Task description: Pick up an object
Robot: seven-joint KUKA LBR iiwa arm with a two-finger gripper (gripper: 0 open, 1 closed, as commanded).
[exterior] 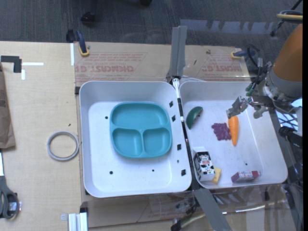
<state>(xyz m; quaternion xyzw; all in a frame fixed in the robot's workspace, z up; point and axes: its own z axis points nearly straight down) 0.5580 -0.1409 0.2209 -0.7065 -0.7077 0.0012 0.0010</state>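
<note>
One smooth tapered carrot (234, 130), knobbly purple grapes (221, 131)

Across the top of the frame runs a dark grey carpet floor (144, 13), with a black chair caster (146, 0) at upper centre and another caster (87, 18) to its left. Below the carpet, a pale wooden bench top (38, 109) fills the left side of the frame. A sheet of brown cardboard (125, 64) with red printing lies across the upper middle, held by a yellow-tipped clamp (83, 47) at its upper left corner. A grey tape ring (63, 145) rests on the wood at centre left. A brown paper bag (6, 114) shows at the left edge, and scissors (8, 202) lie at lower left. Lighting is even and soft.
</note>
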